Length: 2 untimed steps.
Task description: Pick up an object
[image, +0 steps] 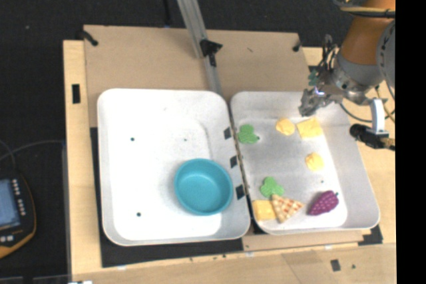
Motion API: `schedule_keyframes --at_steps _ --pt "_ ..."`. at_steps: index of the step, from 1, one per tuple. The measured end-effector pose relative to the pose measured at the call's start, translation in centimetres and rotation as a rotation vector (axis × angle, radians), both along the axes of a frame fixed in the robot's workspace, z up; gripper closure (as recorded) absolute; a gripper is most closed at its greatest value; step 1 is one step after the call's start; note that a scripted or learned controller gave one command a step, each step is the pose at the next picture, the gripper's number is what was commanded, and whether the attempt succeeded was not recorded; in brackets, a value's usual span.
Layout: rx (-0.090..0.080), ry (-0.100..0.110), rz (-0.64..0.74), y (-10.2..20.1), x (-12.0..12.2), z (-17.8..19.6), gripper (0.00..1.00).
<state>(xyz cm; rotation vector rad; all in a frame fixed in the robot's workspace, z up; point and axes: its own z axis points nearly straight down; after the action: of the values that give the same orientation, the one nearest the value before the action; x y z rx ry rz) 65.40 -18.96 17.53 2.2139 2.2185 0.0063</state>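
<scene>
White left bin [133, 116] holds a blue bowl [203, 186]; right bin [353, 169] holds toy foods; gripper [310, 102] state unclear.

We see open floor mid-right bin [346, 163], with a yellow block [309, 128] and purple grapes [323, 202] crowding its edges.

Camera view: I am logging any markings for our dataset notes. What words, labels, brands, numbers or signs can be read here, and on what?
None can be read.
Handheld black and orange control pendant at the left edge: its lit screen is too small and blurred to read.
Two shallow white bins, round blue bowl: no text seen.
</scene>
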Motion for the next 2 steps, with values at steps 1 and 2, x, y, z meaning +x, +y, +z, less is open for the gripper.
schedule_keyframes --at_steps 1,2 --pt "0.0 0.001 0.001 0.6 0.6 5.9 1.0" --pt "0.001 0.005 0.002 0.5 0.7 9.2 1.0"
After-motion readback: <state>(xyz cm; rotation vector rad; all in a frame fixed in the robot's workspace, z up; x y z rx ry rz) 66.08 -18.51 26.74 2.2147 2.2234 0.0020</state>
